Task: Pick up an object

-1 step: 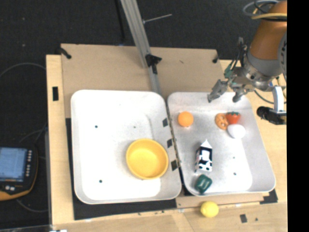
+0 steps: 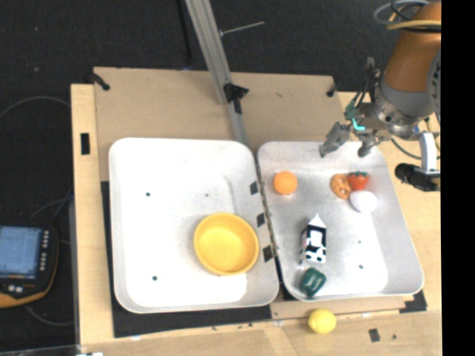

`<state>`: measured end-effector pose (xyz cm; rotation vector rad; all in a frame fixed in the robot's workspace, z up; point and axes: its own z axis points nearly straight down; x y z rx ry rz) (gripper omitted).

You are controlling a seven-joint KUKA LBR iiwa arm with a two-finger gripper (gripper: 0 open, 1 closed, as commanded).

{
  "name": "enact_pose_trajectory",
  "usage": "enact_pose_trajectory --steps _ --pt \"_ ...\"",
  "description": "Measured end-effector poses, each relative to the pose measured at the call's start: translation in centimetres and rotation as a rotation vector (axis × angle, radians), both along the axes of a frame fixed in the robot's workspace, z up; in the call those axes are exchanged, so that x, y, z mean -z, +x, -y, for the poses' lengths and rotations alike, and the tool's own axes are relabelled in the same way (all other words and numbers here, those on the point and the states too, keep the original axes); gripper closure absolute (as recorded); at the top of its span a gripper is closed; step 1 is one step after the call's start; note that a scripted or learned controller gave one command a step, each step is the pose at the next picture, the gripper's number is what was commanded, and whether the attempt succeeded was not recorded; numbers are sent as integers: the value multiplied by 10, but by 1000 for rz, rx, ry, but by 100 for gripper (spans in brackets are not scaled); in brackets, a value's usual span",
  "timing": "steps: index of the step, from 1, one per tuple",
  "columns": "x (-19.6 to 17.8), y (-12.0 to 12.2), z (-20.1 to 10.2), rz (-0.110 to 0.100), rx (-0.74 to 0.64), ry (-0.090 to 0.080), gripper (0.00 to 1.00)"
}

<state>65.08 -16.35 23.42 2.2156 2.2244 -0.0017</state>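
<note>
My gripper (image 2: 346,145) hangs over the far edge of the right bin (image 2: 393,221), its two fingers spread apart with nothing between them. Below it in that bin lie an orange ball (image 2: 285,183), a red tomato-like piece (image 2: 358,179) beside a brownish-orange piece (image 2: 341,186), and a white egg-shaped object (image 2: 364,201). Nearer the front stand a black-and-white milk carton (image 2: 314,243) and a dark green pepper (image 2: 312,281). The left bin (image 2: 148,184) holds a yellow bowl (image 2: 225,243).
A yellow lemon (image 2: 321,321) rests on the bench outside the right bin's front edge. A grey metal pole (image 2: 215,58) slants up from between the bins. A handheld pendant (image 2: 26,262) lies far left off the bench.
</note>
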Motion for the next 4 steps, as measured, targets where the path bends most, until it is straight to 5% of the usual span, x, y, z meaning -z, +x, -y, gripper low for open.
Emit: enact_pose_trajectory --steps 3,4 --pt "133 3 9 0 5 0 0" --pt "121 4 10 4 5 -2 100"
